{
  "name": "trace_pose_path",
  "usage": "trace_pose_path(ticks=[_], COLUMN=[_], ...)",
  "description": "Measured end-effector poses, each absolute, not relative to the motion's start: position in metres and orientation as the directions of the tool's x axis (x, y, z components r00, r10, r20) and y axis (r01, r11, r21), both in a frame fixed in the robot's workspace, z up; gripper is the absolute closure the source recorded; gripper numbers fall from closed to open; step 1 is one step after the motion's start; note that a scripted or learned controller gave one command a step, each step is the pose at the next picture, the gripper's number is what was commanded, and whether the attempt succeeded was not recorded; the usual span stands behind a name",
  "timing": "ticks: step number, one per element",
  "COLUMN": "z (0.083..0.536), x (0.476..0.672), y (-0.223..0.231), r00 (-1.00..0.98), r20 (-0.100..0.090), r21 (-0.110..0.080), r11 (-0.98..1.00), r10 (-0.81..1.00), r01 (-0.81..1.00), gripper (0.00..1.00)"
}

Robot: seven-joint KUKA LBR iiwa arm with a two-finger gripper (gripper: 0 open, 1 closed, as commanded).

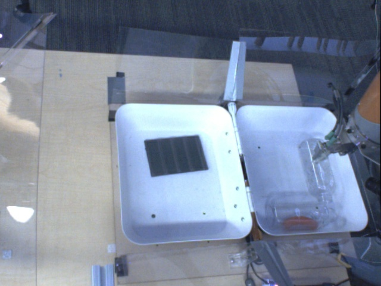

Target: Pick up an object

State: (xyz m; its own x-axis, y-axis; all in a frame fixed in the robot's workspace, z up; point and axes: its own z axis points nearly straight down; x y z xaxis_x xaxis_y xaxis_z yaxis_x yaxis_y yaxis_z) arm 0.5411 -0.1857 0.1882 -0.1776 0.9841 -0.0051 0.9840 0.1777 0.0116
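In the right bin (268,130) a clear plastic bottle (317,173) lies lengthwise near the right wall. A second clear container (296,210) rests across the front of that bin, and a small orange-red piece (299,222) shows at it. My gripper (329,146) reaches in from the right and hangs at the far end of the lengthwise bottle, very close to its top. Whether it touches the bottle is unclear. A dark grey ribbed rectangular pad (176,155) lies flat in the left bin (137,207).
The two bins meet at a central ridge (237,154) with a grey bar (234,70) behind it. The arm's orange band (370,100) is at the right edge. Cables and clamps (262,261) sit below the bins' front edge.
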Motion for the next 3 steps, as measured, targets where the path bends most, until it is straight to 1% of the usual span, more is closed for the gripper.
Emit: trace_pose_path(ticks=[1,2,3], z=[0.188,0.115,0.090], x=[0.541,0.602,0.558], y=[-0.186,-0.198,-0.205], r00=[-0.178,-0.201,-0.286], r20=[-0.005,-0.004,-0.005], r21=[0.011,0.007,0.010], r11=[0.178,0.202,0.286], r10=[0.984,0.979,0.958], r01=[0.984,0.979,0.958], gripper=[0.00,0.00,0.00])
